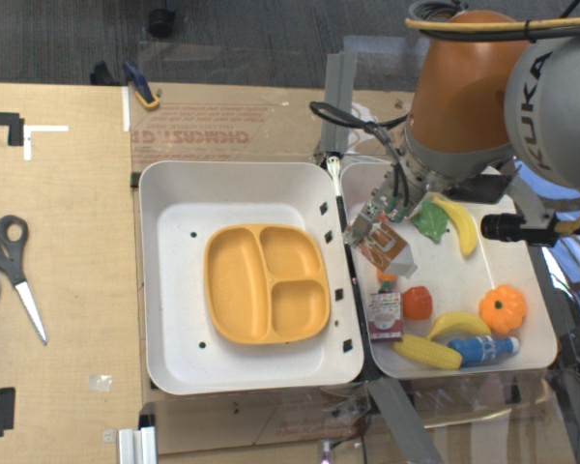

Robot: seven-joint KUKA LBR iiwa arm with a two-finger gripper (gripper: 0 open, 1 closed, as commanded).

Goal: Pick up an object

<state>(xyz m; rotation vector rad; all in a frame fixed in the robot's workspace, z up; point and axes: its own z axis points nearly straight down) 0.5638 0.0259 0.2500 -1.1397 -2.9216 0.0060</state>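
My gripper (375, 222) hangs low over the left part of the right bin (536, 288), under the grey arm and its orange band. A brown and white carton (387, 249) lies tilted directly beneath it, touching or nearly touching it. The same bin holds a green toy (430, 220), a banana (463, 228), an orange pumpkin (503, 307), a red tomato (418, 303), a small red-and-white packet (385, 315), a yellow corn cob (427, 351), a blue bottle (485, 349) and a second yellow piece (459, 324). The arm hides the bin's far end.
The left bin (164, 259) holds a yellow divided plate (268, 283). Scissors (14, 269) lie on the wooden bench at the far left. A metal post (338, 104) stands behind the wall between the bins.
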